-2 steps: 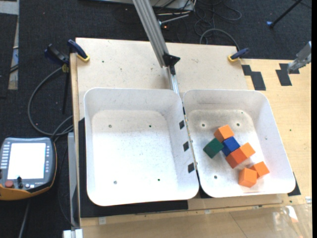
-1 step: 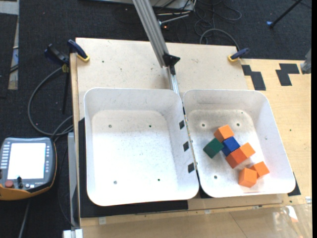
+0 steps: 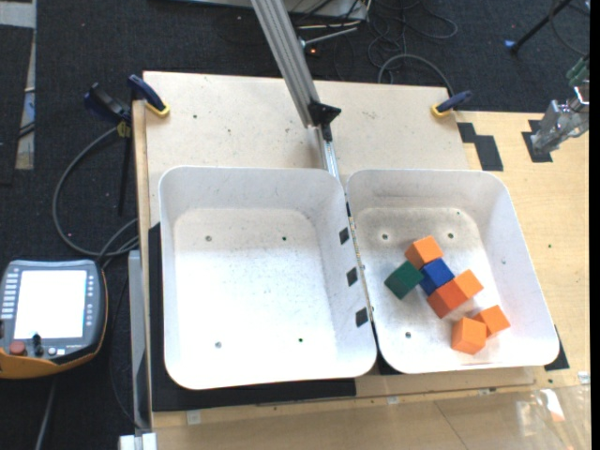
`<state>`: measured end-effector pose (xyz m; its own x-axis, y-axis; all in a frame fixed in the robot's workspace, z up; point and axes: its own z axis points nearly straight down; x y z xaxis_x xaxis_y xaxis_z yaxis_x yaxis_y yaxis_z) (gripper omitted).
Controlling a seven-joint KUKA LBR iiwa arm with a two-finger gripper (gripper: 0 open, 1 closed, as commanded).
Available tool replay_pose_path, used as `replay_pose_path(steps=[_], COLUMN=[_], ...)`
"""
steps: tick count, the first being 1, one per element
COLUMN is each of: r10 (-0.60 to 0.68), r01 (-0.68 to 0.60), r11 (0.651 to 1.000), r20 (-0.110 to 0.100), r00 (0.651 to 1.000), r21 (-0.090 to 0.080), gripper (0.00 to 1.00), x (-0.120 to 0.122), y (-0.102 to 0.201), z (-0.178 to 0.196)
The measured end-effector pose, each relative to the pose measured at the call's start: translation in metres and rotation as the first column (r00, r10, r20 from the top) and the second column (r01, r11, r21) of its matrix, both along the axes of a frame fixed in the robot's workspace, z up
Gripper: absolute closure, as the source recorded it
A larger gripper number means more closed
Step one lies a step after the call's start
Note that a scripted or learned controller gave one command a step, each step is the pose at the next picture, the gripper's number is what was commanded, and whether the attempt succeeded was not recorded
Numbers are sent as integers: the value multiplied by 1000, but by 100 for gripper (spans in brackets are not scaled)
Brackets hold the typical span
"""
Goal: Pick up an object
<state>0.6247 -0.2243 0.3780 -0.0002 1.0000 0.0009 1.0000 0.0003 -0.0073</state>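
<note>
Several small blocks lie clustered in the right white bin (image 3: pixel 497 204). An orange block (image 3: pixel 425 249) is farthest back, with a blue block (image 3: pixel 436 275) just in front of it and a dark green block (image 3: pixel 404 278) to the left. A red-orange block (image 3: pixel 452 297) touches the blue one. Two more orange blocks (image 3: pixel 469 335) sit near the bin's front right. My gripper (image 3: pixel 557 129) is a grey metallic shape at the far right edge, well behind and to the right of the bin, away from every block.
The left white bin (image 3: pixel 178 251) stands beside the right one. A slanted metal pole (image 3: pixel 286 45) runs from the top down to the bins' shared edge. Clamps (image 3: pixel 150 97) hold the bench's back corners. A teach pendant (image 3: pixel 52 317) lies on the floor at left.
</note>
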Motion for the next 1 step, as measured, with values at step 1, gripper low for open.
replay_pose_path(steps=[1], r10=[6], r01=[-6], r11=[1000], r20=[6], r00=[1000], r21=[-1], gripper=[100], x=[31], y=[27], z=[-23])
